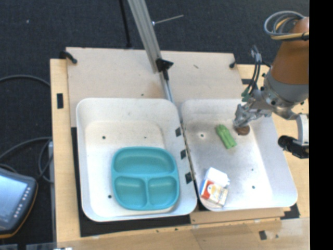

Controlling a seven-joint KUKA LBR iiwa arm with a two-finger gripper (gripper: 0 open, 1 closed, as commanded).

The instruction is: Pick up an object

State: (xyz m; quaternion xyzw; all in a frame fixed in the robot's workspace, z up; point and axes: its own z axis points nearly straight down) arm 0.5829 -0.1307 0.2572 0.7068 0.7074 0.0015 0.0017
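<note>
Fingers [241, 125]: lowered into the upper part of the right bin [270, 186], tips at a small brown round object [243, 130]; whether they were open, closed or gripping it could not be told from this angle.

Brown round object: on the bin floor, directly under the fingers, partly hidden by them.

Green block [226, 137]: lay tilted on the same bin floor, just beside the brown object on its left, apart from the fingers.

Red and white carton [214, 188]: rested at the near left corner of the right bin, well apart from the fingers.

Arm [289, 66]: grey with an orange band, reached in from the right above the bin.

Left bin [93, 119]: held a teal divided tray [146, 178] with three compartments, toward the near side.

Surface [109, 72]: pale board under both bins, with a metal rail [146, 27] slanting across its far edge.
</note>
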